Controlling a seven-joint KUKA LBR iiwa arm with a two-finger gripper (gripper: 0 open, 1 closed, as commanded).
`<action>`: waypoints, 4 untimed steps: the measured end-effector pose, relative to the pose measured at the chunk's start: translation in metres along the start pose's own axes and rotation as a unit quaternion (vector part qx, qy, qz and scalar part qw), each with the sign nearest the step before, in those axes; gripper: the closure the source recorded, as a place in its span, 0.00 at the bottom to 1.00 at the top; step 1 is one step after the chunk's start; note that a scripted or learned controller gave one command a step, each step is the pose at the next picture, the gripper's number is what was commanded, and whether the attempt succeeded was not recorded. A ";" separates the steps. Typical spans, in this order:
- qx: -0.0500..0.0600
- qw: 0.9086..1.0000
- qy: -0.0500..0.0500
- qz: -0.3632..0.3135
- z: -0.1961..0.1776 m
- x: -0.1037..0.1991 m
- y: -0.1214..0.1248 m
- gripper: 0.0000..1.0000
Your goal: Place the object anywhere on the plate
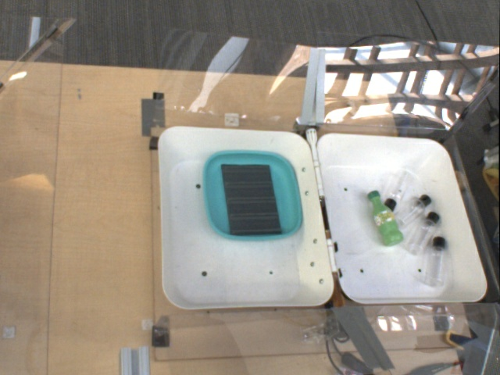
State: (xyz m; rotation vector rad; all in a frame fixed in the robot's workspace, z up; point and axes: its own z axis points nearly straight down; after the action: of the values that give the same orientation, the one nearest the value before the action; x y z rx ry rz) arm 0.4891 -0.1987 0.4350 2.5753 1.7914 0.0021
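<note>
Bright, even light fills the frame, with streaky glare on the clear panel [234, 61] along the top and blown-out highlights at upper right, soft faint shadows inside the white bins [234, 287], and slightly soft focus throughout.

two white bins [234, 287] (side by side), wooden bench [78, 209]

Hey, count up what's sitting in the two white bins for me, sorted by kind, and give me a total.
Teal plate, with a dark ridged mat on it, left bin: 1
Green bottle, right bin: 1
Clear bottles with black caps, right bin: 4
Total: 6
</note>
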 end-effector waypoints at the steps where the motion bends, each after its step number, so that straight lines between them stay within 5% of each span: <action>1: 0.000 0.998 0.000 0.062 0.000 0.002 -0.001 0.00; 3: 0.000 0.991 0.000 0.137 0.000 0.001 -0.001 0.00; 4: 0.000 0.980 0.001 0.199 -0.001 0.000 -0.001 0.00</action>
State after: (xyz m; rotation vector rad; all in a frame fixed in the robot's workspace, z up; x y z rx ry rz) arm 0.4883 -0.1987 0.4358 2.8812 1.2428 0.0059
